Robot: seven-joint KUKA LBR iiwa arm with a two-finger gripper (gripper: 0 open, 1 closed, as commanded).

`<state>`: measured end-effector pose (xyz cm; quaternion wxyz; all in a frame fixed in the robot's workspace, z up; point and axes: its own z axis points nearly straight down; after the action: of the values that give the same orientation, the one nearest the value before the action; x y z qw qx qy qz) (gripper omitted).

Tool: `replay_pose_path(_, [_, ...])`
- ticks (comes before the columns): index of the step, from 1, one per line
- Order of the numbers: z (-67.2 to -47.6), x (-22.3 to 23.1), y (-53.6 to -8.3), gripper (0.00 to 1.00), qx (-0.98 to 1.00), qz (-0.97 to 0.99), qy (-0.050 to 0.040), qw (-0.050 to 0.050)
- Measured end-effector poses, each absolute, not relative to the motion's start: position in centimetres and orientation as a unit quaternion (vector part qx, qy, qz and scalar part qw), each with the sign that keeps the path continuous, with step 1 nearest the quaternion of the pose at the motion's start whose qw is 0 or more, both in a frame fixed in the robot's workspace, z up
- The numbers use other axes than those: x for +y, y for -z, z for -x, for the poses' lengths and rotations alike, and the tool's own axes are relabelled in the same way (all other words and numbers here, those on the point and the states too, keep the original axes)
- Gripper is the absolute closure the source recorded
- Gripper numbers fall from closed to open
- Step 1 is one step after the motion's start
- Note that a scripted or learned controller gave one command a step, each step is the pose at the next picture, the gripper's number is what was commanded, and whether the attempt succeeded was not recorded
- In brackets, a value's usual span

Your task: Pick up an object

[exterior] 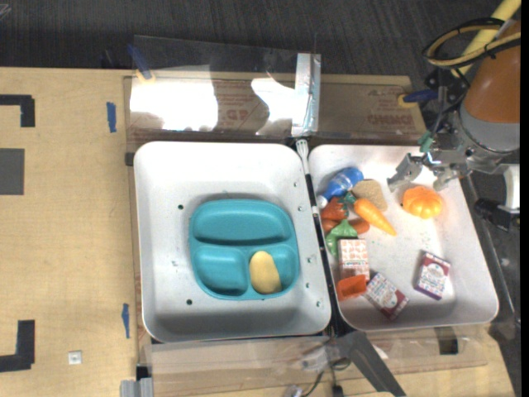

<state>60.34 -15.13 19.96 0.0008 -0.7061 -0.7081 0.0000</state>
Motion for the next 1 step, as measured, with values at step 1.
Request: replay_pose_path(1, [-57.76, -9.18, -8.77, 0.00, -0.669, 0.743, 0.0023, -0.003])
